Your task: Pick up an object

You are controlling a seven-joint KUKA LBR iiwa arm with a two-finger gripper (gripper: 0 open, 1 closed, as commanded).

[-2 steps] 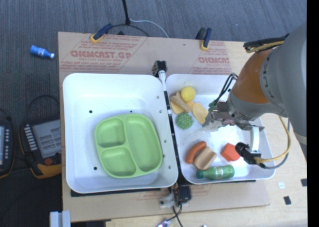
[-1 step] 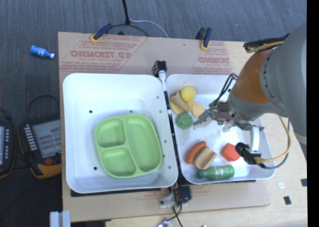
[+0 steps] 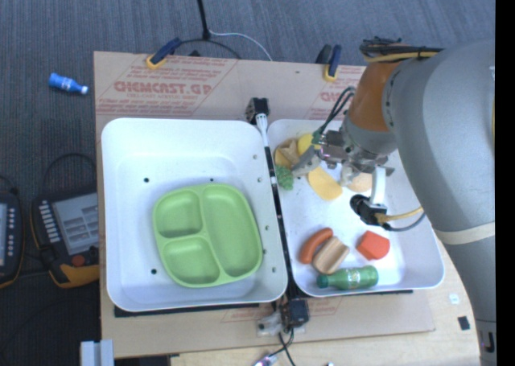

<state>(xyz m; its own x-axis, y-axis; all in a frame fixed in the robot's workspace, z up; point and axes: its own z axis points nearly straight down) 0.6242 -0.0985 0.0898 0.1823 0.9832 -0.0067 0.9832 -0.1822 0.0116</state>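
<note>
in the right bin [image 3: 418, 272], we have the gripper [image 3: 315, 155] low among the toy foods near the yellow piece [image 3: 326, 184]; its hold we cannot tell. we judge this the reaching step, with closing and lifting next.

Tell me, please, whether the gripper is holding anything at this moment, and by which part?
It cannot be told. The gripper is low in the right bin beside the yellow piece, but no object shows between its fingers.
</note>
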